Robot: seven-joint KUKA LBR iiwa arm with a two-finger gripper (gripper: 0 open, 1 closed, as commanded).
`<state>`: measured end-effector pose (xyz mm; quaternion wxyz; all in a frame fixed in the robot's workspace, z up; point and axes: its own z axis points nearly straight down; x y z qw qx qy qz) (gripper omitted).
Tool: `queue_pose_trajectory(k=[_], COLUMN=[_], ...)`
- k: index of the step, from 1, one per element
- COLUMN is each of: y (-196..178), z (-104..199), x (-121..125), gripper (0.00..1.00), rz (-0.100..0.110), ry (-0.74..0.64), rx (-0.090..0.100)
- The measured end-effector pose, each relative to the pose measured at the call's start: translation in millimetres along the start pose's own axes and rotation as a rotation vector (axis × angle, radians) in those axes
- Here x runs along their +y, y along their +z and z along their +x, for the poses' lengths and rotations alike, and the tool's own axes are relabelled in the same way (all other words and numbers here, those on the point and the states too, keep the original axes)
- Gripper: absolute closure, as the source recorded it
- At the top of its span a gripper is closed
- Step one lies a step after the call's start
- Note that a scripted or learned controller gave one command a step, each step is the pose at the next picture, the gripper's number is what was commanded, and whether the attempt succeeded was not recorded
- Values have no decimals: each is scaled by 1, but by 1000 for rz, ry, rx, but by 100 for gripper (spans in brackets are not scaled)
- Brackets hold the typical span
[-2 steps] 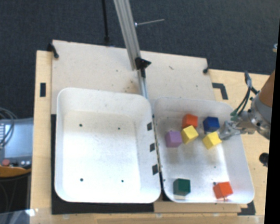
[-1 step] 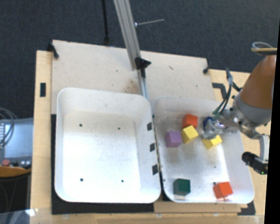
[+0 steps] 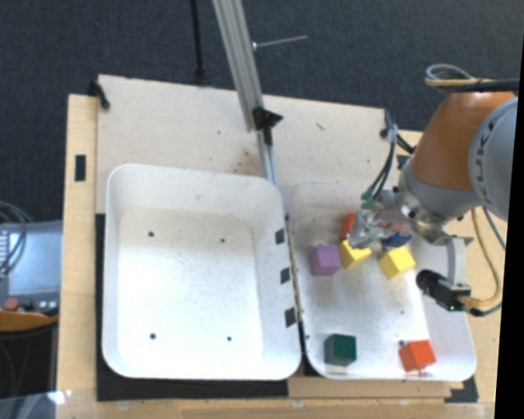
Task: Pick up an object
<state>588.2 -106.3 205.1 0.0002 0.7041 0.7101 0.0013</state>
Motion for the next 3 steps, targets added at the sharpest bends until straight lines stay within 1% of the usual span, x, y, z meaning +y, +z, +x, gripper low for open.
queue_pose_trajectory(k=[1,2,3], y=[-12,-7,-23], z=[53,101,149], x=[2,16,25], gripper=[100,100,100], rz=[-2,1,0], ry=[0,1,1], rx=[0,0,0])
